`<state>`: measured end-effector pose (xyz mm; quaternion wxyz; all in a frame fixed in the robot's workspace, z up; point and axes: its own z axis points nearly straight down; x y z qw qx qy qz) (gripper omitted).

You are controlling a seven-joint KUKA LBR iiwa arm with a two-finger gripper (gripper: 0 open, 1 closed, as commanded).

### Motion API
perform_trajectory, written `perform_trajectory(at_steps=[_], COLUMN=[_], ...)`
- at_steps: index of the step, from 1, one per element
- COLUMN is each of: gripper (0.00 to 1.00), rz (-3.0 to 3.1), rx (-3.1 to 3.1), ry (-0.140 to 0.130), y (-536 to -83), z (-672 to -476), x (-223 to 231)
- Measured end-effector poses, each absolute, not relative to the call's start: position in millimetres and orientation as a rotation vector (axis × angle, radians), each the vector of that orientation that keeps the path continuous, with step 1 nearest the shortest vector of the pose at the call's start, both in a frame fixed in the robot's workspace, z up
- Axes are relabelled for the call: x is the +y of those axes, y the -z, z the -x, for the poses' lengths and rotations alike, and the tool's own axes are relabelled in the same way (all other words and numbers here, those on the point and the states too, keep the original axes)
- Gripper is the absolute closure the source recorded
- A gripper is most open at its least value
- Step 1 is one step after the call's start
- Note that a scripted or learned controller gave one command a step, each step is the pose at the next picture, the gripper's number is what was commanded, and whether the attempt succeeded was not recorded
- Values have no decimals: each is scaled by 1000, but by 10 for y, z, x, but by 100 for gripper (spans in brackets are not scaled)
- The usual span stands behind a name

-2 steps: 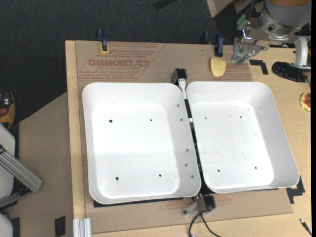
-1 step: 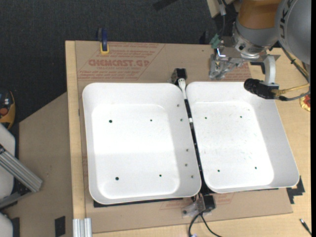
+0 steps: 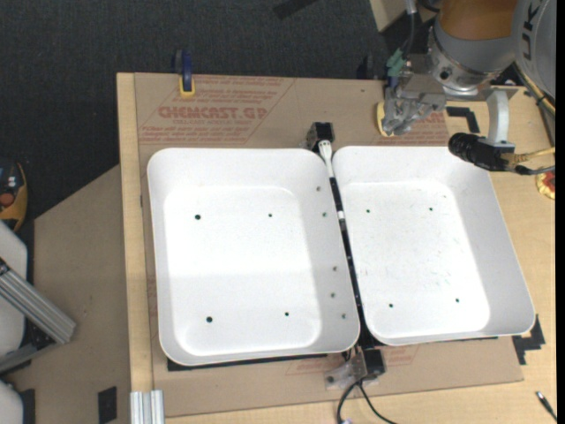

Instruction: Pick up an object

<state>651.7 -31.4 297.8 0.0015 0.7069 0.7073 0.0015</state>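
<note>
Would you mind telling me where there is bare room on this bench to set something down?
Both the left bin and the right bin have bare white floors inside their rims. It is crowded behind the right bin's far edge, where the gripper hangs beside a black fixture.

The arm (image 3: 481, 16) is cut off by the top edge and the right edge, so just its orange band and wrist show. The tool (image 3: 404, 117) hangs over the table's (image 3: 221, 104) far edge, too small and cluttered (a tangle of metal and cable) to tell how it is set. The table's near edge runs off the bottom of the view.
</note>
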Motion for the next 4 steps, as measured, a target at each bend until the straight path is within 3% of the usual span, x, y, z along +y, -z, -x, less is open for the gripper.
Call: perform_trajectory(at_steps=[2,3,4], gripper=[100,100,100], rz=[-2224,-2223,-2208], rx=[2221,2227,2218], ry=[0,5,-22], y=[-3528,-2752,-4171], z=[-5781,-6130,-6044], x=[-267,-35,242])
